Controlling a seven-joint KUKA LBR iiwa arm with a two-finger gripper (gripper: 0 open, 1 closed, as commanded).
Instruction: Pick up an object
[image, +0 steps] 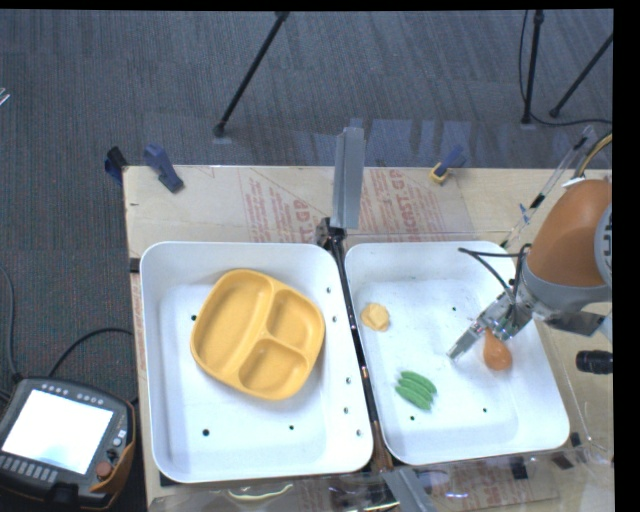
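Note:
In the right bin (455, 440) lie three small items: an orange rounded object (498, 355) at the right, a green pea pod (416, 389) near the middle front, and a pale yellow lump (375, 317) at the left. My gripper (484, 340) is low over the right bin, reaching in from the right. It sits right against the upper left side of the orange object. Whether that object is held does not show.
The left bin (170, 420) bears a yellow divided plate (258, 333). A grey upright post (348, 185) stands behind the seam between the bins. A teach pendant (62, 435) lies on the floor at the lower left. Clamps sit along the bench's back edge.

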